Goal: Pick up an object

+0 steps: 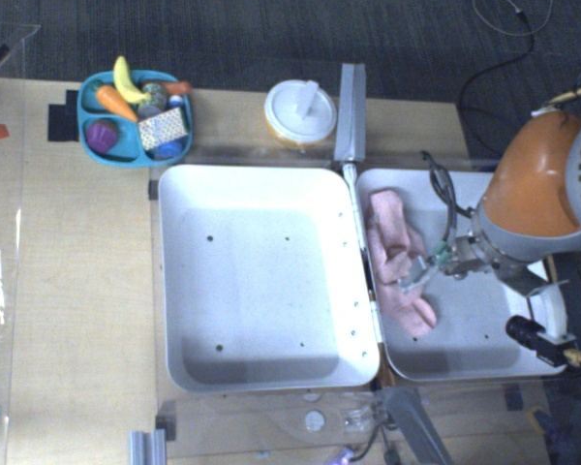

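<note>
A crumpled pink cloth [395, 260] lies along the left side of the right white bin [484, 356], close to the wall shared with the left bin. My gripper [421, 269] reaches in from the right and sits low over the cloth's right edge, at or just above its middle folds. The orange-banded arm [533, 192] hangs over the right half of that bin and hides part of its floor.
The left white bin [261, 269] lies beside the right one. A blue tray of toy food [136, 114] stands on the bench at the back left. A white lidded tub [300, 112] and a grey post [351, 114] stand behind the bins. A black cable [443, 187] loops near the wrist.
</note>
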Controlling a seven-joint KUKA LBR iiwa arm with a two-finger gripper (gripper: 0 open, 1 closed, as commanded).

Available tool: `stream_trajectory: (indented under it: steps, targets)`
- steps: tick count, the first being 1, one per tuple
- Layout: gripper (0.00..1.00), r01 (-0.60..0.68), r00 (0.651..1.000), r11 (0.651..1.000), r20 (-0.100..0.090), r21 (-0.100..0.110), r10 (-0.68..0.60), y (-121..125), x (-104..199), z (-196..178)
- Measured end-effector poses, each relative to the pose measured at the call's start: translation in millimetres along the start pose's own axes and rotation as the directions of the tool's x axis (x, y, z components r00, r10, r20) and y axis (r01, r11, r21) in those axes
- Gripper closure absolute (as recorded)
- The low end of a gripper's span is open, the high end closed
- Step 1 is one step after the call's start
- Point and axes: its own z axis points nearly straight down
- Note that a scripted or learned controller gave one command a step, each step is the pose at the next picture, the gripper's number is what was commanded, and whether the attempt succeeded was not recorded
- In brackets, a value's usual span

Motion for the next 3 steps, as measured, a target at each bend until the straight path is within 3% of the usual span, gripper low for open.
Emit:
stream_trajectory:
  steps: [1,2,3]
  targets:
    - [0.00,-0.078,0.997,0.997,0.001,-0.010,0.078,-13,-18,95]
    - [1.00,-0.076,0.997,0.997,0.004,-0.020,0.076,-9,-18,82]
    - [1.00,-0.189,0.982,0.982,0.000,0.004,0.189,53,0,1]
